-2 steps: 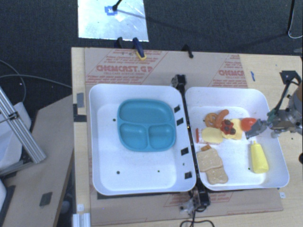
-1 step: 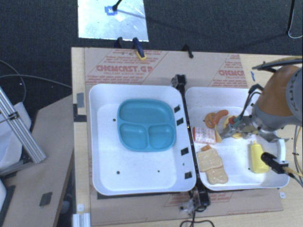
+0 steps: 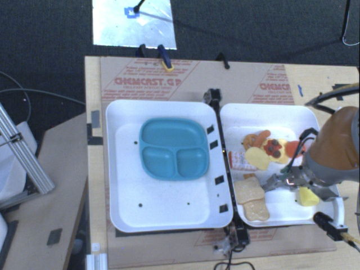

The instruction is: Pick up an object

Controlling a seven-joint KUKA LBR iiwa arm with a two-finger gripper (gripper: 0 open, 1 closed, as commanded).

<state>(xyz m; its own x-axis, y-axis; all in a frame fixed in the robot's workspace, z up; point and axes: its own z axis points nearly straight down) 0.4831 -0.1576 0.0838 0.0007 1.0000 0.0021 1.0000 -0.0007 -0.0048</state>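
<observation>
So from where I'm standing, the arm (image 3: pixel 337 145) comes in from the right and hangs low over the right bin (image 3: pixel 270 112), its grey body and orange band covering a good chunk of that bin's right side. The gripper (image 3: pixel 279 180) sits down among the toy food, roughly mid-bin, but honestly I can't tell how it's set or whether it has hold of anything, it's all too small and blurry at that end. The stuff to pick from is all in that right bin: a pale yellow piece (image 3: pixel 258 158) near the middle, an orange bit (image 3: pixel 256 137) just above it, a red thing with dark spots (image 3: pixel 275 147) right beside those, and two tan bread slices (image 3: pixel 251 198) stacked toward the bin's front left corner. There's also a small yellow block (image 3: pixel 307 197) just right of the gripper, tucked against the arm. The left bin (image 3: pixel 125 207) has a teal divided plate (image 3: pixel 172 149) lying flat in it, well apart from the arm. Both bins sit on a cardboard sheet (image 3: pixel 146 80) with red printing.
</observation>
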